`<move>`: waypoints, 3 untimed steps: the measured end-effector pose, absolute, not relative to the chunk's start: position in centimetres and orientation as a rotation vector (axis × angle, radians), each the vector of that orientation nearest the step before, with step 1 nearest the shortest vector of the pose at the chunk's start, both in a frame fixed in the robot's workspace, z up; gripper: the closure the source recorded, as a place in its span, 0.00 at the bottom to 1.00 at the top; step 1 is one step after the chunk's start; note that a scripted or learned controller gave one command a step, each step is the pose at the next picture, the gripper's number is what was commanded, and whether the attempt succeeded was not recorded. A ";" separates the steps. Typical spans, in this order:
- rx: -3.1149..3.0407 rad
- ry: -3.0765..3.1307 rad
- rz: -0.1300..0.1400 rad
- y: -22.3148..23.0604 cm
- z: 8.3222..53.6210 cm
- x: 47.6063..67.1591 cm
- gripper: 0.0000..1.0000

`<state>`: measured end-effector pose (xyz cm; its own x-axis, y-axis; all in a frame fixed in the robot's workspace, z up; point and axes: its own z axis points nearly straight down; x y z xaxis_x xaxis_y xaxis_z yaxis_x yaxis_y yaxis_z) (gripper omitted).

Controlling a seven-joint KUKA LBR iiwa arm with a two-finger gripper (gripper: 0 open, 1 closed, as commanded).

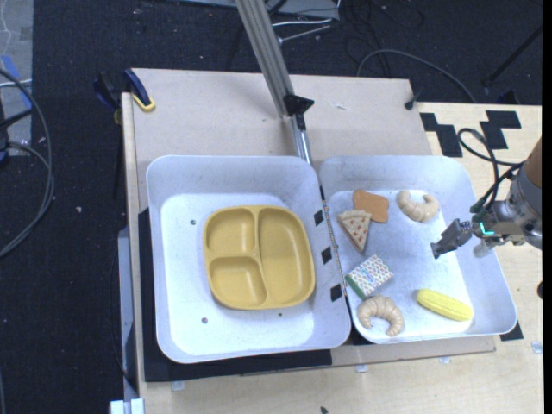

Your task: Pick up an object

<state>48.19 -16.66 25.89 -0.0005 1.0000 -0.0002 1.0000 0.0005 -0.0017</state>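
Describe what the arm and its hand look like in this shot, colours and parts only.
The arm comes in at the right edge: a grey wrist section with an orange-brown patch above it at the frame edge. A small teal-green light glows on the wrist. The hand is dark, nearly black, made of slim angular pieces. Black cables loop over the bench just above it.

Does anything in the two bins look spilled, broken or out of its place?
Nothing stands out. The yellow three-compartment plastic plate lies flat in the left white bin. The toy foods, among them two croissants and a yellow corn cob, lie apart in the right white bin, none damaged.
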 end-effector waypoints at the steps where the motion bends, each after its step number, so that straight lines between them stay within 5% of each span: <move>1: -2.221 -2.222 0.001 -16.7 25.9 48.2 0.00; 3: -2.220 -2.216 0.004 -16.4 15.1 47.8 0.00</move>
